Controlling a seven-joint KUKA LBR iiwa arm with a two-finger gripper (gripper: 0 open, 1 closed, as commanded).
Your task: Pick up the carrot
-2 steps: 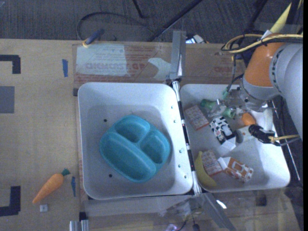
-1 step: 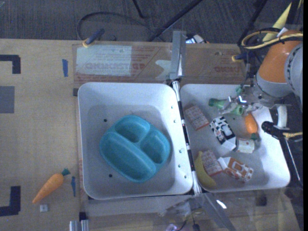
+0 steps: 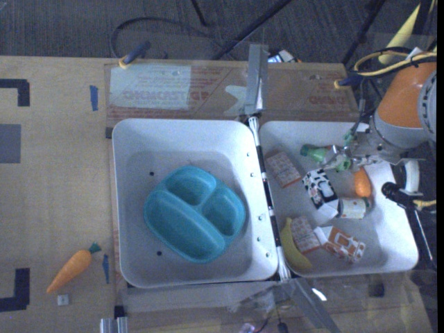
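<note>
The carrot (image 3: 69,270), orange with a green top, lies on the wooden bench outside the bins, left of the left bin's front corner. My gripper (image 3: 343,160) hangs over the far part of the right bin (image 3: 406,255), far from the carrot. It sits next to a small green object (image 3: 313,151) and above a rounded orange item (image 3: 362,184). Nothing can be made out between its fingers.
A blue divided plate (image 3: 195,214) lies in the left bin (image 3: 132,141). The right bin holds a cow-patterned carton (image 3: 319,186), a small can (image 3: 352,209), a banana (image 3: 291,247), snack packets (image 3: 283,168) and an orange-white box (image 3: 345,243). Bare bench surrounds the carrot.
</note>
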